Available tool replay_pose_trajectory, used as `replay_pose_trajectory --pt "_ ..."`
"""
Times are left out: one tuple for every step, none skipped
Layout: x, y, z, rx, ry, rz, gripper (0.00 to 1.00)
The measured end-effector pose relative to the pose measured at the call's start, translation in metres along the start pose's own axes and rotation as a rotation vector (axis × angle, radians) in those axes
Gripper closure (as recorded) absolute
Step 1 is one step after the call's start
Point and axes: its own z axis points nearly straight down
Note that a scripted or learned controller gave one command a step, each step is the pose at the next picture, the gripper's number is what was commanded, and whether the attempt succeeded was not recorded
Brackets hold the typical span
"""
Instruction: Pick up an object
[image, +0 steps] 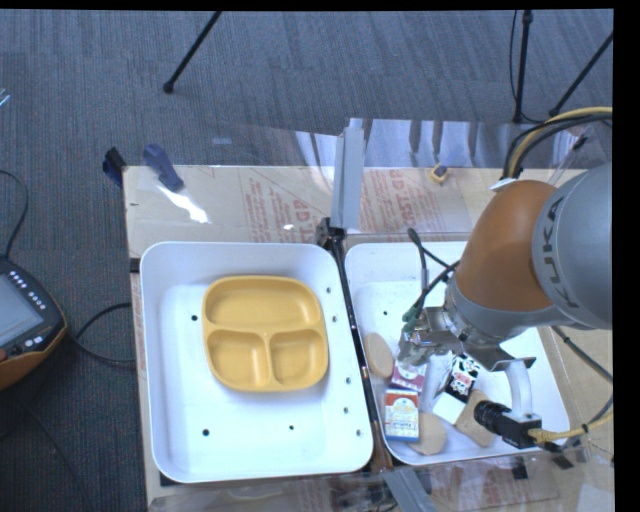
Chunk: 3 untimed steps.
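Tabletop of pale board is carrying two shallow white bins side by side, seen from above at a slant. Starting at the left, the left bin is holding a yellow divided plate, lying flat with its three compartments facing up and nothing in them. Moving right, past the rims where the bins meet, the right bin is holding a small cluster of objects near its front. A tan oval piece is lying closest to the left wall. Just right of it, a small carton with a red and white label is lying flat, and a round tan piece is resting beside the carton's lower corner. A white card-like item with black markings is sitting further right, with another tan piece just below it. The grey arm with its orange band is reaching in from the right and hanging over this cluster, with the gripper pointing down just above the carton and close to the oval piece. Whether the fingers are spread or pressed together cannot be told, because the wrist and cables are covering them from this angle. Nothing is visibly lifted: every object appears to be lying on the bin floor. Judging from this, the pick is at the approach or descent stage, and gripping and raising an object are left to do.
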Motion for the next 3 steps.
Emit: replay_pose_trajectory --pt "0.035 -0.006 -0.044 0.002 -0.002 0.005 1.00" --pt "0.035 -0.007 -0.042 0.006 -0.003 0.004 0.00" --pt "-0.028 -0.006 0.004 0.011 -0.004 0.013 0.00"
